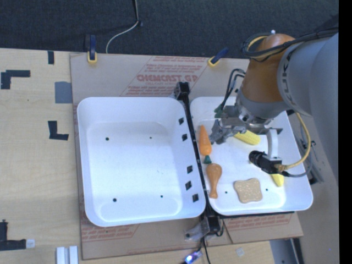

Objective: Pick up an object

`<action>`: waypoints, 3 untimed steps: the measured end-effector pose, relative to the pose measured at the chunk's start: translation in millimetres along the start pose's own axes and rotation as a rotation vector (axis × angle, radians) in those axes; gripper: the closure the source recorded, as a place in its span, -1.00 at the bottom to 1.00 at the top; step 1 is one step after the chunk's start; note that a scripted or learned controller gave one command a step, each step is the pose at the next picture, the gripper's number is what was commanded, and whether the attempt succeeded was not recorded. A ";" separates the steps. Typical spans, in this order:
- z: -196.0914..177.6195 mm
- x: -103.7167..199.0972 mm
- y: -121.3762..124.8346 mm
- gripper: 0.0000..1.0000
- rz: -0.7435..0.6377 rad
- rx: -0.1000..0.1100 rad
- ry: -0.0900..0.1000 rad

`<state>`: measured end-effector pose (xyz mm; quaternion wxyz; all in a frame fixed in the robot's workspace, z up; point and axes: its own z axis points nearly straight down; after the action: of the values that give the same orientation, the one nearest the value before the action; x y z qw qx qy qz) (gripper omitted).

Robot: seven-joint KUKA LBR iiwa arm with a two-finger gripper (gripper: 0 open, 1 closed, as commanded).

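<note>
Carrot (204, 141), orange with a green top, lies in the bin on the view's right (294, 201), along its inner wall by the divider, and looks like the likeliest pick. The arm (264, 87) hangs low over that bin, with the jaws just beside the carrot's upper end, on its right. Whether they are spread or pressed together cannot be told at this slant, and nothing is visibly between them. Step judged: approach or descent for a grasp, with the lift not yet done. The next move calls for centring over the carrot's body and closing across its narrow width. The wall right next to it leaves little room on that side, so a miss or a scrape is a risk. A yellow corn piece (246, 138) sits under the wrist, a drumstick (213, 179) just below the carrot, and a bread slice (248, 190) near the front. The other bin (132, 164) is white, and both rest on the counter (33, 147).
</note>
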<state>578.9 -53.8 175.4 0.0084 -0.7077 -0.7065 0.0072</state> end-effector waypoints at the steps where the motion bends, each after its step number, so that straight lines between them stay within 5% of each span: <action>1: -110.5 -36.4 -44.2 1.00 0.001 -0.027 -0.003; 2: -110.8 56.9 -84.8 1.00 -0.012 -0.020 0.001; 3: -233.7 59.1 -100.1 1.00 -0.005 -0.034 -0.001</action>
<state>484.1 5.1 411.3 -0.0038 -0.7058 -0.7084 -0.0046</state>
